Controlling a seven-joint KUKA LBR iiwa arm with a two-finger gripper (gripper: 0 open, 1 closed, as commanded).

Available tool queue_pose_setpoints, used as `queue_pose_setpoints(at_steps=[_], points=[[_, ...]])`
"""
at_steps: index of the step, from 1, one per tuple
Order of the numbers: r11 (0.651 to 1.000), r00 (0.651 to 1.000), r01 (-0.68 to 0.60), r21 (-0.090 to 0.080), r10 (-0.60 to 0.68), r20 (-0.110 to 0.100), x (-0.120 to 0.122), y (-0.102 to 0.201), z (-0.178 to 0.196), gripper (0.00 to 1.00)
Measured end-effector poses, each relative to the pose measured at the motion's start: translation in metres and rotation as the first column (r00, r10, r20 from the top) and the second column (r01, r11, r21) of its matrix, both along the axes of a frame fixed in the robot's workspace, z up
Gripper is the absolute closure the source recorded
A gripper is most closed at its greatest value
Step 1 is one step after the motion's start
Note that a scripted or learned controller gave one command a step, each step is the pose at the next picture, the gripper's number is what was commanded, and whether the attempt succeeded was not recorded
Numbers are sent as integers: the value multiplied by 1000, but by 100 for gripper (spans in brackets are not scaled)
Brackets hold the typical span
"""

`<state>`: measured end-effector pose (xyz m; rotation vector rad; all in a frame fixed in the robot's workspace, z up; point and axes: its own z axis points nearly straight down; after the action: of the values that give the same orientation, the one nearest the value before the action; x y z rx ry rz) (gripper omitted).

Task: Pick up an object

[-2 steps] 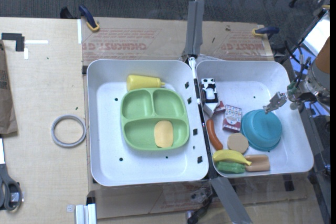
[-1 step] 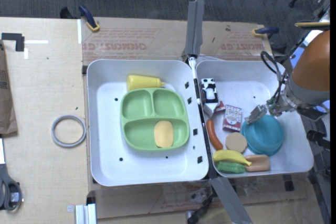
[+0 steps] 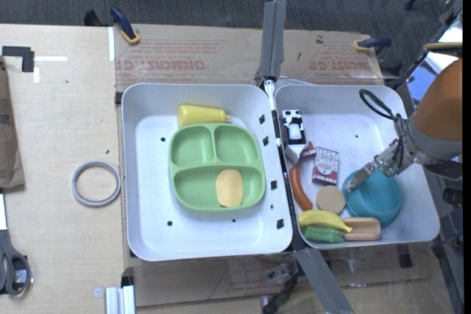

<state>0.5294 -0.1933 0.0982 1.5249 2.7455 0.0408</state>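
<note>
My gripper (image 3: 377, 168) reaches in from the right and sits low in the right bin (image 3: 346, 103), at the upper left rim of a teal bowl (image 3: 379, 198). It touches or nearly touches that rim. Left of the bowl lie a red snack box (image 3: 325, 165), a round tan cookie (image 3: 330, 199) and a toy hot dog (image 3: 299, 187). Along the bin's front edge are a banana (image 3: 324, 219), a green pod (image 3: 324, 234) and a tan bread piece (image 3: 363, 229). A black and white carton (image 3: 293, 126) lies at the bin's back left.
The left bin (image 3: 140, 180) holds a green divided plate (image 3: 193, 151) with a pale yellow piece (image 3: 229, 187) in its front section, and a yellow bottle (image 3: 200, 115) behind it. A grey tape ring (image 3: 96, 182) lies on the bench at left. Black cable (image 3: 377, 104) loops near the wrist.
</note>
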Motion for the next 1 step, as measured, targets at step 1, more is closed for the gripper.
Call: queue_pose_setpoints(at_steps=[1], points=[[984,984,178,-22,-178,-11,11,26,-6,0]])
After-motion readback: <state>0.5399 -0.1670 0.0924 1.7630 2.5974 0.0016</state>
